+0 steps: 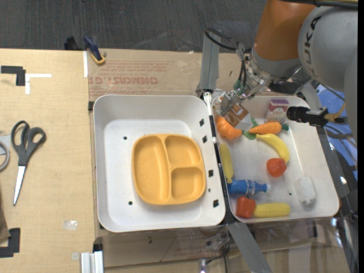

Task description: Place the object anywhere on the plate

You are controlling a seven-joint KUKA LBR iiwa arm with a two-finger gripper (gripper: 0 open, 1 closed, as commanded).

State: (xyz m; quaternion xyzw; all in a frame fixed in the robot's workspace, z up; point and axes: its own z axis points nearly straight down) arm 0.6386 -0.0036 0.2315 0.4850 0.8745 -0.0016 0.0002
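Note:
A yellow divided plate point(169, 168) lies in the middle of the left white bin point(108, 152). The right bin point(327, 175) holds several toy foods. My gripper point(232, 102) hangs low over that bin's far left corner, right at a small brown packet point(239, 115). An orange fruit point(228, 129) lies just in front of the packet, against the wall between the bins. Whether the packet is held is unclear from this angle. The arm's grey body and orange band point(284, 21) fill the upper right.
In the right bin lie a carrot point(265, 128), a banana point(276, 145), a red tomato point(276, 167), a blue bottle point(248, 187), two corn cobs point(272, 210), a white bottle point(305, 189) and a small box point(277, 110). Scissors point(23, 147) rest on the bench at left.

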